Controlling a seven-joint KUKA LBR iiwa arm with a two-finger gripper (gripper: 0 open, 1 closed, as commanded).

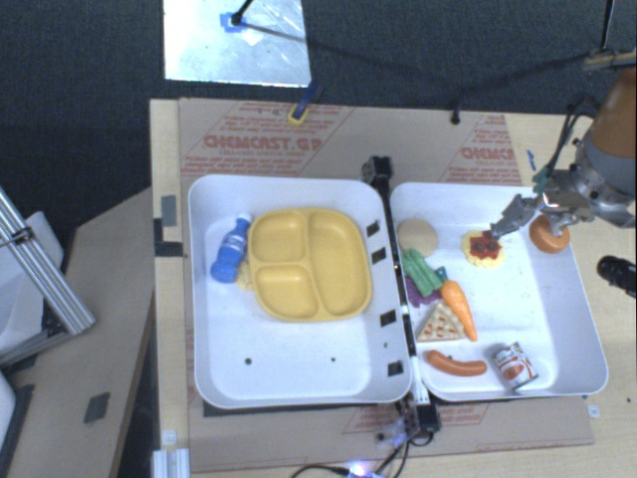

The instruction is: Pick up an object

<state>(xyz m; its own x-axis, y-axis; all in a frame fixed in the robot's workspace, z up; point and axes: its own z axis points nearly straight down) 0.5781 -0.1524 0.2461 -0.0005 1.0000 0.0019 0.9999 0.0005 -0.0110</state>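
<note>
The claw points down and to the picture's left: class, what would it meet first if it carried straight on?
Probably the small yellow and red toy in the right bin: the claw hangs beside it, tips aimed at it. Height above it is unclear.

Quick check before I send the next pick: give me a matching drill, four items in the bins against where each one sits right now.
Items:
1. blue bottle
2. yellow tray
3. sausage
4. can

Places:
A. middle of the left bin
B. near edge of the right bin, just left of the can
C. left bin, against the tray's left side
D. near right corner of the right bin

Pairs: 1-C, 2-A, 3-B, 4-D
</note>
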